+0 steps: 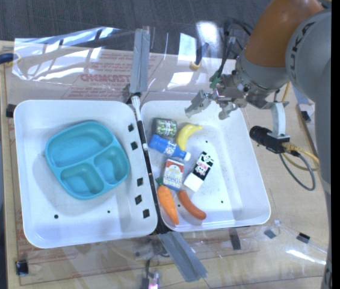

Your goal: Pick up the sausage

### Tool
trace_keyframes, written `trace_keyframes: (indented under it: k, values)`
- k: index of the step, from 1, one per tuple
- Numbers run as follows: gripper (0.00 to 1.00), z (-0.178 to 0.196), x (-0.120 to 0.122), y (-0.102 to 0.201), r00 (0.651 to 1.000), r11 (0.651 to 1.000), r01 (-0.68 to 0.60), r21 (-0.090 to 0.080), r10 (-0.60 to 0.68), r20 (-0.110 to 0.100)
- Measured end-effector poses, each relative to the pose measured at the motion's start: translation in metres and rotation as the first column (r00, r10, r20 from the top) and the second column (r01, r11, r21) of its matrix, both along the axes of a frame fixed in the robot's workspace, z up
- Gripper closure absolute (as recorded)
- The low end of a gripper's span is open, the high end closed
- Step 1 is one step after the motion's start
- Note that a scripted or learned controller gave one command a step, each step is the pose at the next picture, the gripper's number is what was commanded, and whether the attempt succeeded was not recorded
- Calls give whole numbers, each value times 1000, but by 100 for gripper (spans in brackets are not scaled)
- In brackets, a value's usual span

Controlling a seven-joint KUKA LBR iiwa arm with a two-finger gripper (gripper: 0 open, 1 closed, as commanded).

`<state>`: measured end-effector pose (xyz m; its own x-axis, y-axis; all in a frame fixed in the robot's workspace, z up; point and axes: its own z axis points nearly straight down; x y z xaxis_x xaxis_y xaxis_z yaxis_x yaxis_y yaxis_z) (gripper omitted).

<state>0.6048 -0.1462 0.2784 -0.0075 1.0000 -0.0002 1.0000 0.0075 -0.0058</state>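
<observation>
Camera view, from above at a slant. Grey arm with orange band enters from the right; its two-finger gripper (210,106) hangs over the far edge of the right shallow white bin (249,179), fingers (195,105) spread apart, nothing between them.

The reddish-brown sausage (192,205), short and glossy, lies at the near end of that bin, well apart from the gripper. Just beside it on the left, an orange toy carrot (168,203).

Further back in the same bin: small red-and-white carton (173,173), black-and-white cow-patterned box (200,169), blue bottle lying on its side (168,146), yellow banana (186,134), green-labelled tin can (164,127).

Left white bin (31,209) holds a light blue plastic plate with three compartments (86,158).
</observation>
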Motion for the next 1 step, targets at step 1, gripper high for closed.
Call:
trace_keyframes:
  k: [1]
  values:
    - [0,-87,14,-41,990,990,-142,2,142,1]
